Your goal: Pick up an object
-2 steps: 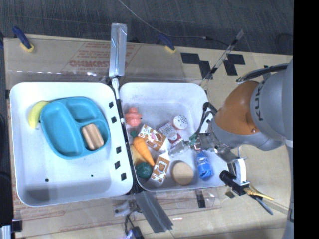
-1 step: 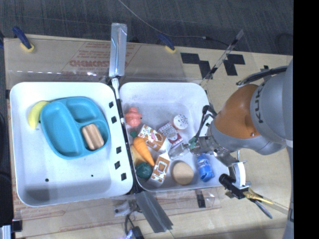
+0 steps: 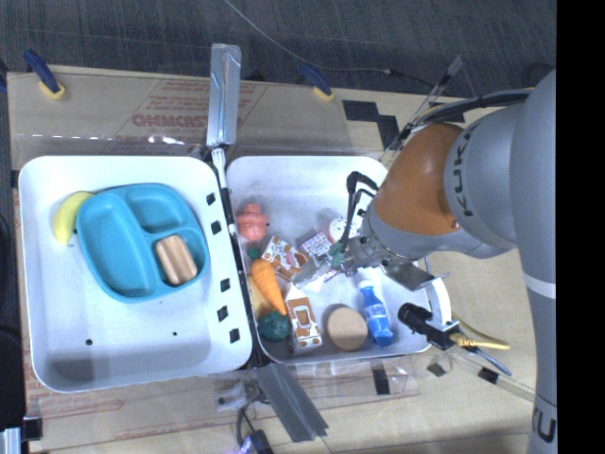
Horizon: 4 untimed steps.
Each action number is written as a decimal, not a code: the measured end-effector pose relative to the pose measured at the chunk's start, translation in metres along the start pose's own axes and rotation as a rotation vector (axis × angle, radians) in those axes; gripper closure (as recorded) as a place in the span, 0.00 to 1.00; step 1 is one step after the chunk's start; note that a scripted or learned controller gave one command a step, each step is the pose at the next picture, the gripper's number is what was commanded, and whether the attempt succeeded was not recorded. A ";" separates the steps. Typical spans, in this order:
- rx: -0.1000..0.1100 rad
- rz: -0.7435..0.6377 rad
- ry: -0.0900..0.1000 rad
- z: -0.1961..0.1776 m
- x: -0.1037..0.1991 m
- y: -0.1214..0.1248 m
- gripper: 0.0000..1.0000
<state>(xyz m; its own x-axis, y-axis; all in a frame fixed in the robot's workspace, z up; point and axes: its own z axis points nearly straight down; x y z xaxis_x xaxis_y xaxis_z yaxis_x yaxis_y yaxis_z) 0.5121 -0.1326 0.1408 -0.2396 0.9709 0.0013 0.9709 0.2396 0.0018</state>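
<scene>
Dark carpet lies beyond the bench, and two white bins sit side by side on it, touching along a shared middle edge. You have most open room in the left bin (image 3: 57,339), whose near half is bare; its far half holds a blue divided tray (image 3: 123,239) with a tan bread-like piece (image 3: 176,259) in one compartment and a yellow banana (image 3: 64,216) tucked against the tray's left rim.

Your right bin (image 3: 284,173) is crowded along its near and middle parts, with bare floor only toward the far edge. An orange carrot (image 3: 267,287) lies near the dividing wall, a dark green round piece (image 3: 275,326) just below it, a pink rounded toy (image 3: 251,221) further back. A small printed carton (image 3: 302,320) stands beside a tan round disc (image 3: 346,328), and a blue bottle with a white cap (image 3: 375,312) lies just right of the disc. Small printed packets (image 3: 298,253) cluster in the middle.

The gripper (image 3: 346,258) sits low over those packets, beside the bottle's cap. You cannot tell how its jaws stand, nor whether anything is between them; the grey and orange wrist covers the bin's right side
</scene>
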 end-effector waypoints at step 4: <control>-0.012 -0.489 -0.011 0.042 -0.069 0.003 0.00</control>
<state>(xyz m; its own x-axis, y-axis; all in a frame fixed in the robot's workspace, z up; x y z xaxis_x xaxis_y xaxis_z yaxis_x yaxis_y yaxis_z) 0.5317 -0.1991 0.0989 -0.6675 0.7445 -0.0133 0.7444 0.6676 0.0108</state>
